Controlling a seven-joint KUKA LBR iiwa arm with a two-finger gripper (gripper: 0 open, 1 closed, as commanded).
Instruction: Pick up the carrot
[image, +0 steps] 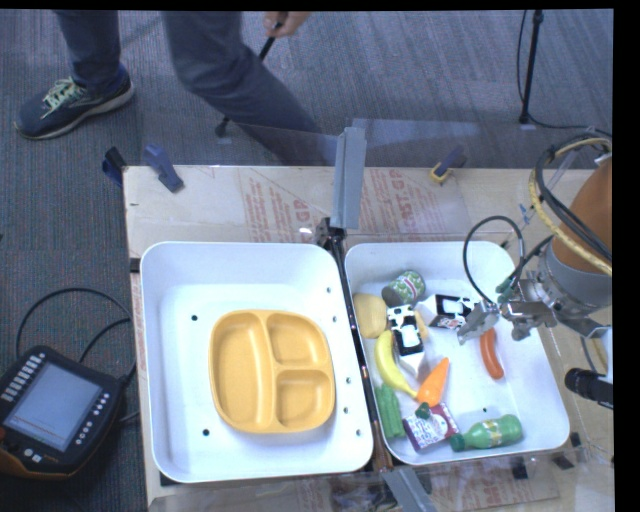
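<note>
Carrot (434, 380) is seen lying in right bin (520, 400), hemmed by banana (390, 365) on its left, purple carton (430, 428) below, black-white carton (406, 330) above. Gripper (497, 322) is held open above sausage (490, 354), nothing gripped, apart from carrot.

The arm (580, 250) is cut off at three o'clock, a person's shoe (70, 100) and legs (200, 60) at twelve (torso out of frame), and the carrot (433, 382) overlaps the banana's (390, 365) lower end.
</note>
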